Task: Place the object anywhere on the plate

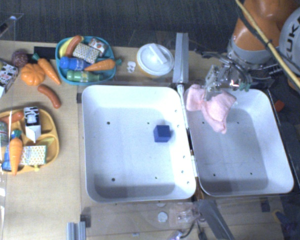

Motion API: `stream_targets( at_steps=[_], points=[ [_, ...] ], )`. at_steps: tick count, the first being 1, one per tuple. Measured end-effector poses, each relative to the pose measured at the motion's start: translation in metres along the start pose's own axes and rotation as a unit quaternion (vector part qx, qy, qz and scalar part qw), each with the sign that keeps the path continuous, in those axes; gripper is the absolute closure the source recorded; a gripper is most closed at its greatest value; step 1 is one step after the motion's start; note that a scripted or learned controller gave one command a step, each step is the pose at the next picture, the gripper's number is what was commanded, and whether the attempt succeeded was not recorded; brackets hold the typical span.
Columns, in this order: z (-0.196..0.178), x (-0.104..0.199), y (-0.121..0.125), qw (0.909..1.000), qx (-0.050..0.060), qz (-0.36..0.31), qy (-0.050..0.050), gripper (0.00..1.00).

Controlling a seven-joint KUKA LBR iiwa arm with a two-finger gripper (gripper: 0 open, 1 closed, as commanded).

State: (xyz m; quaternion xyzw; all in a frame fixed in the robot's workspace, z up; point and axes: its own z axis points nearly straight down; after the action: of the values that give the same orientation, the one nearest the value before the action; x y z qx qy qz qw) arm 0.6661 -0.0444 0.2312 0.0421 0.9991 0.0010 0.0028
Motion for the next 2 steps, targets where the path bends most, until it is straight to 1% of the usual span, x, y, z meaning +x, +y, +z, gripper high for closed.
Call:
stream_targets(
  at_steps=[1, 2],
  points=[
    [-0.005, 0.012, 0.051, 0.9991, 0.0, -0.043, 0.0, 1.0],
    [-0.003, 0.013, 0.094, 0.999, 0.0, -0.044, -0.001, 1.0]
  ],
)
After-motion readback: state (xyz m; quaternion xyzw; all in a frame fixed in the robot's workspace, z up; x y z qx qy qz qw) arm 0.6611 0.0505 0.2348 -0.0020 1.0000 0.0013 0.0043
